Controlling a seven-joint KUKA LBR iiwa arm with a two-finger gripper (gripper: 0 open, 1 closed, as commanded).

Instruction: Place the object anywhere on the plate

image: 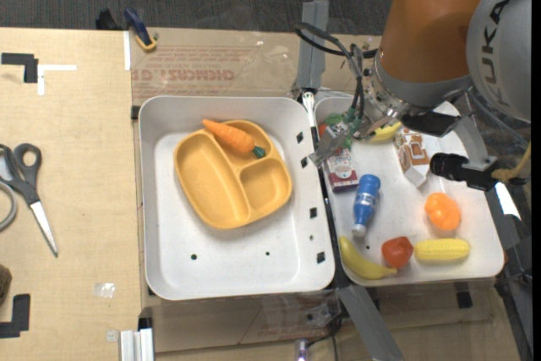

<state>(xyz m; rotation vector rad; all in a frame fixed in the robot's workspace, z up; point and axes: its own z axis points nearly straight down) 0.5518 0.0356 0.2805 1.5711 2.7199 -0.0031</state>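
Note:
A yellow divided plate lies in the left bin. An orange toy carrot with a green tip rests in the plate's far compartment, against the rim. My gripper hangs low over the far left corner of the right bin, close to the wall between the two bins. It is just above a small red and white carton and well apart from the carrot. Cables and the wrist hide its tip.
The right bin holds a blue bottle, a banana, a red tomato, a corn cob, an orange and a brown and white carton. Scissors lie on the bench at left.

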